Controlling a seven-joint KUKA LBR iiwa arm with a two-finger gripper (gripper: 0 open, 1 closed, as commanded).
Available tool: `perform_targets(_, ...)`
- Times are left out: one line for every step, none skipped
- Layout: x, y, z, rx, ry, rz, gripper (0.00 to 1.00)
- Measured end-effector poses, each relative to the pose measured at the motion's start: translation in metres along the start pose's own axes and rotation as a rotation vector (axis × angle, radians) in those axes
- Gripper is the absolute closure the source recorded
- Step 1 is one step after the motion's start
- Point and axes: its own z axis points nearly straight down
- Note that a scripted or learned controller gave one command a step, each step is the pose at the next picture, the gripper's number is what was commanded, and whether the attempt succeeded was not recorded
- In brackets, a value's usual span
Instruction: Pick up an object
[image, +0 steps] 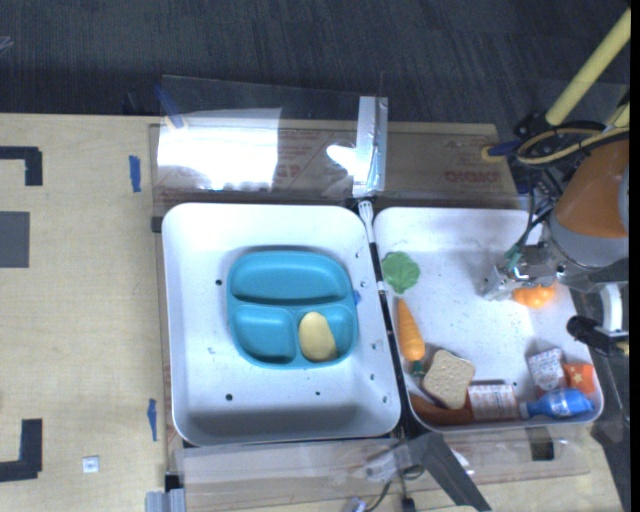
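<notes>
The small orange object (535, 296) lies near the right bin's (450, 235) right edge, just under the end effector (508, 276), whose grip we cannot tell, so we judge the pick unfinished.

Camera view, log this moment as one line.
arm: over right bin | claw: beside orange object | left bin: blue tray with yellow object

Two bins are being carried side by side on the table (70, 330). In the left bin (190, 380), at frame centre, a divided tray (270, 290) is being held, with an egg-shaped piece (317, 336) lying in its lower right compartment. In the right bin (450, 240), a leafy piece (401, 271) is lying at upper left, a carrot (410, 334) below it, a cracker (447, 377) lower still, and a bottle (558, 404) at lower right.
</notes>
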Motion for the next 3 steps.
perform_targets(0.009, 0.002, 0.001, 0.005, 0.014, -0.01, 0.0)
perform_targets(0.007, 0.004, -0.01, -0.003, -0.001, -0.012, 1.0)
perform_targets(-0.02, -0.074, 0.001, 0.008, -0.03, -0.068, 1.0)
